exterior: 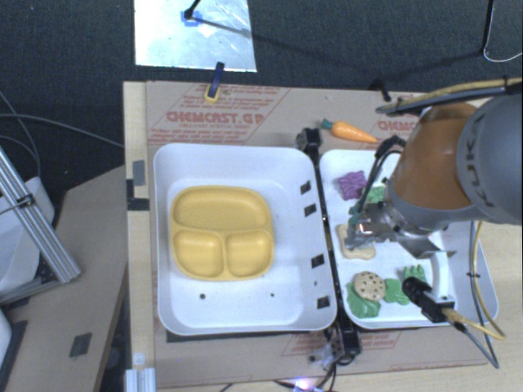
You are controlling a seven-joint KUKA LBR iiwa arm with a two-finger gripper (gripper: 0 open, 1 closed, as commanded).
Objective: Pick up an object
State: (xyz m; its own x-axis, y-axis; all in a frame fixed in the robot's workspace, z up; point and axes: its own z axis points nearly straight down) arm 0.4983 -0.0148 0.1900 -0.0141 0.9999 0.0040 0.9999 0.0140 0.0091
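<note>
Yellow tray — carrot beyond bins

— What are the two white bins made of?
— Smooth plastic with a slight sheen; the yellow divided tray looks like matt plastic.
— And beneath them?
— Printed cardboard on the surface, dull and papery. The arm's orange band is glossy.

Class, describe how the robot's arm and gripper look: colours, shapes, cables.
The arm is bulky, rounded and grey, with a broad orange band above the wrist. A black cable arcs alongside it toward the gripper, a small metallic grey part.
</note>
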